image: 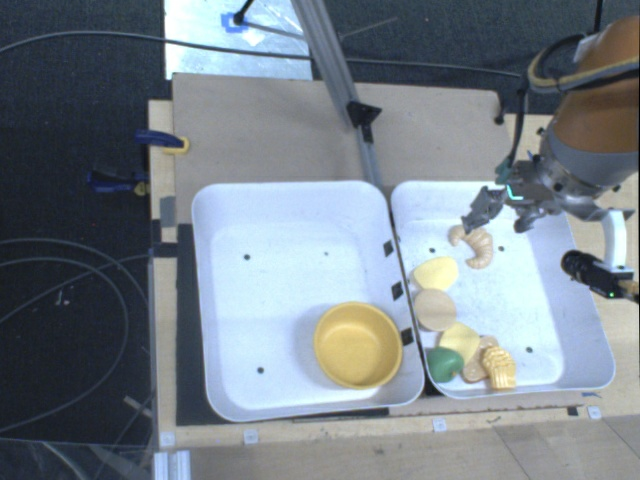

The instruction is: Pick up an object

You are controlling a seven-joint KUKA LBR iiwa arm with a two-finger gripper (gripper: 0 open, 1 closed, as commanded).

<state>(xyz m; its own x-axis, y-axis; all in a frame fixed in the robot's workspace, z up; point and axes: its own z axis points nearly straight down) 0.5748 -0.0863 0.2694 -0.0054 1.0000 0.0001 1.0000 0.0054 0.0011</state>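
My gripper point(505, 214) hangs over the back part of the right bin point(560, 298), open, with nothing between its fingers. Just below and left of it lies a curled tan pastry-like piece point(476, 247) on the bin floor, apart from the fingers. Along the bin's left side sit a pale yellow piece point(436, 273), a tan disc point(434, 309), another yellow piece point(459, 340), a green piece point(444, 364) and a ridged yellow corn-like piece point(498, 365).
A yellow bowl point(357, 344) stands in the front right corner of the left bin point(270, 258). A slanted grey pole point(335, 58) crosses above the back of the bench. Cables lie on the dark floor at the left.
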